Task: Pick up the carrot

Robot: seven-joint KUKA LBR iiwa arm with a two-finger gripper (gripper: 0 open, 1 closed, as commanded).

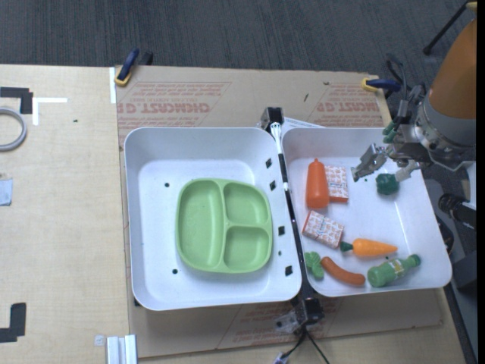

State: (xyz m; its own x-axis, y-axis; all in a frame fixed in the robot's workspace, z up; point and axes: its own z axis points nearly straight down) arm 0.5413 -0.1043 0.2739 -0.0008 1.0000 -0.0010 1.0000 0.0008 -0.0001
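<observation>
Fingers (386,161) spread apart, nothing between them, hovering over upper right of right bin (424,203). Carrot (373,247) lies flat, well below fingers, toward bin's near side. Best approach by judgement: descend over carrot's middle, close across its narrow width. Green bottle (392,271) just beyond carrot, sausage (341,271) and small box (323,229) near; open floor between fingers and carrot.
</observation>
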